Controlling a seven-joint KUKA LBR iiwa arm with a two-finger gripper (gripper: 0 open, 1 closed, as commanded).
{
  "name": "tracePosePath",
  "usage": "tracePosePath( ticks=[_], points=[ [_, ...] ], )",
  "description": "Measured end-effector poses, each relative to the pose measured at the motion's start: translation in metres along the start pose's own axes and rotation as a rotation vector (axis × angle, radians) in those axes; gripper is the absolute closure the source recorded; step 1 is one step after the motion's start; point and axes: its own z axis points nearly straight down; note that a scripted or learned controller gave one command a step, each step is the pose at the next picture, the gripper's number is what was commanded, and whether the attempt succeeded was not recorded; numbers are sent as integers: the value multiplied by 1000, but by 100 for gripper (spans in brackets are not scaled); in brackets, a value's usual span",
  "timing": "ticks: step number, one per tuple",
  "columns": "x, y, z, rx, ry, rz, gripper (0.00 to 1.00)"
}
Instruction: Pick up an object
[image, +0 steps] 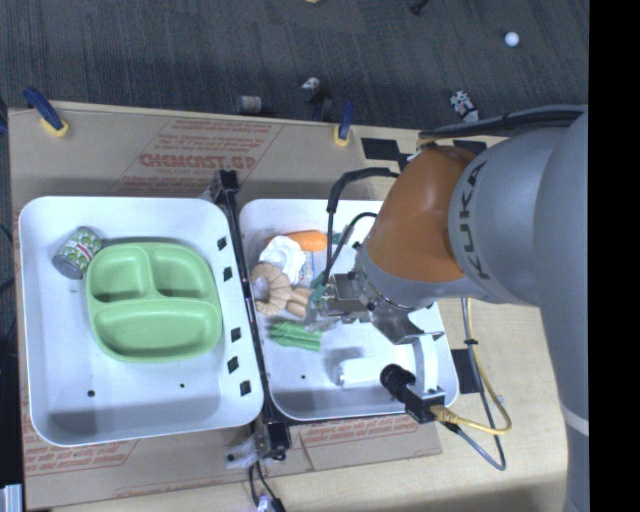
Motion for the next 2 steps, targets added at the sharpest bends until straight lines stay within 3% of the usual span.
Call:
tracePosePath(
  ticks=[1, 2],
  points=[
    [-42, -2, 25, 6, 0, 1, 100],
    [-105, -2, 10, 3, -1, 3, 100]
  ],
)
